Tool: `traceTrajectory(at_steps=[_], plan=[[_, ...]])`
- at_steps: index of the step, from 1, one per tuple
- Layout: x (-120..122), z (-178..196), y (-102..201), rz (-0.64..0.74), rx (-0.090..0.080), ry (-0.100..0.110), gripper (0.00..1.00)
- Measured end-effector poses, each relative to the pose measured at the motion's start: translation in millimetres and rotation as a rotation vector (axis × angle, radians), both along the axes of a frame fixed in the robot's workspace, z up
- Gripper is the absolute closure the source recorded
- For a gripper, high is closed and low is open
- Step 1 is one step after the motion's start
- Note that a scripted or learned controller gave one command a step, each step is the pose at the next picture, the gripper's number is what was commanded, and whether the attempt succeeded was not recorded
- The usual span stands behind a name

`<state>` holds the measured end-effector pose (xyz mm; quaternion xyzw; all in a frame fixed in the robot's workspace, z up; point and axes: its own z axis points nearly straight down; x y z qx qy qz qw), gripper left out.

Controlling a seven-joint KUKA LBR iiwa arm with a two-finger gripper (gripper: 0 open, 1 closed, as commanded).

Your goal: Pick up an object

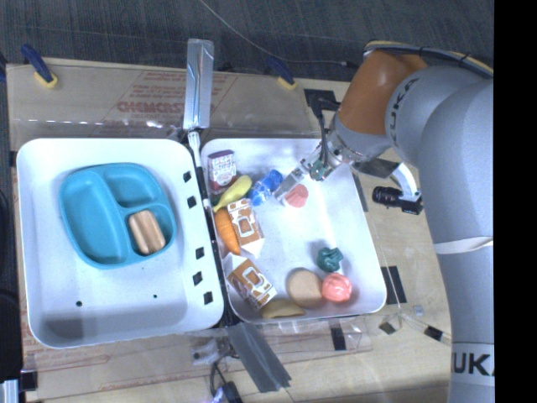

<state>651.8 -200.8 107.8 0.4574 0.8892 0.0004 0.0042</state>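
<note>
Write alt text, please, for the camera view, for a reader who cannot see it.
A grey robot arm reaches from the right, its gripper low over the right bin by a small pink object, among toy foods. The left bin holds a blue divided plate with a hot dog.

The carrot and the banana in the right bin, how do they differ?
The carrot is orange, the banana yellow. The carrot lies along the bin's left wall, pointing top to bottom, while the banana lies slanted, nearer the far end. The carrot sits beside a small box; the banana sits just below a small carton. Both are long toy foods lying flat in the same bin.
</note>
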Motion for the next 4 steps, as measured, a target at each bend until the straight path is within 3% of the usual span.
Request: traceTrajectory(at_steps=[1, 2, 3, 4], plan=[[6, 25, 36, 0.359, 0.001, 0.007, 0.00], [-40, -10, 58, 0.040, -0.020, -0.005, 0.00], [4, -15, 84, -0.142, -0.006, 0.009, 0.00], [3, -9, 85, -0.138, -0.003, 0.015, 1.00]])
